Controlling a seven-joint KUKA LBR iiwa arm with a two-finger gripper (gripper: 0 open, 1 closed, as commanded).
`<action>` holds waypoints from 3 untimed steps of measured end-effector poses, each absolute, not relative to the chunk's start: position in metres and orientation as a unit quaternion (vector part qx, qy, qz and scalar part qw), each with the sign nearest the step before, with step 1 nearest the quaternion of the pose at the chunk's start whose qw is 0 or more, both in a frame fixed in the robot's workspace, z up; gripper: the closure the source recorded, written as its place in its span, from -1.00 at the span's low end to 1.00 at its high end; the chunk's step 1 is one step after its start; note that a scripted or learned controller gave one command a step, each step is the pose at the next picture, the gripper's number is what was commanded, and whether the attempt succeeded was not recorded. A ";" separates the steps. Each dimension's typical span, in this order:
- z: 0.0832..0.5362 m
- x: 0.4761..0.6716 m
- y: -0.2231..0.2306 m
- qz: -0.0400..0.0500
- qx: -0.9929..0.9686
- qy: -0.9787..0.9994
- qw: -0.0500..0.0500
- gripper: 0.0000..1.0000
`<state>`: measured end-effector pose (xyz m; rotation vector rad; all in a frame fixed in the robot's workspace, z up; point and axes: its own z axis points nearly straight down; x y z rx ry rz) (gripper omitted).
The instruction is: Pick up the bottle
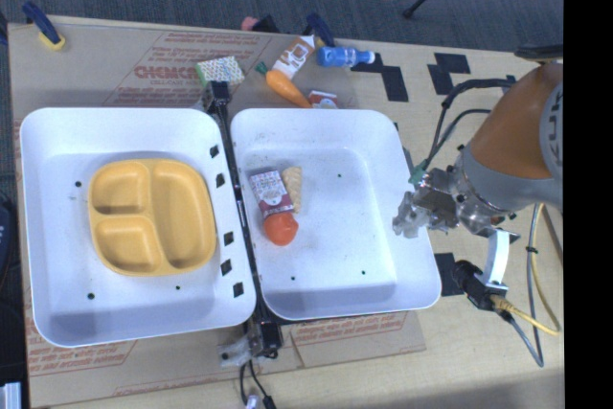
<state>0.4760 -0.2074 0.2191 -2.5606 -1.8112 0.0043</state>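
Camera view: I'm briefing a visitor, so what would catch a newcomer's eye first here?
Probably the yellow divided plate in the left bin. Next, the bottle with its red cap lying in the right bin, and the gripper at that bin's right rim, apart from the bottle.

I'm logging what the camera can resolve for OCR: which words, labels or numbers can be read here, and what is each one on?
"CHEMC...": red print on the cardboard sheet under the bins, cut off by the left bin.
Red packet label: too blurred.
White bottle label: too small.
Cardboard print at the front: unreadable.
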 end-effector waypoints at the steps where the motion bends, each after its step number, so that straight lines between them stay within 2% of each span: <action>1: 0.193 0.476 -0.147 0.001 -0.680 -0.734 0.002 1.00; 2: 0.199 0.476 -0.184 0.001 -0.816 -0.579 0.001 1.00; 3: 0.182 0.476 -0.160 0.001 -0.891 -0.454 0.003 1.00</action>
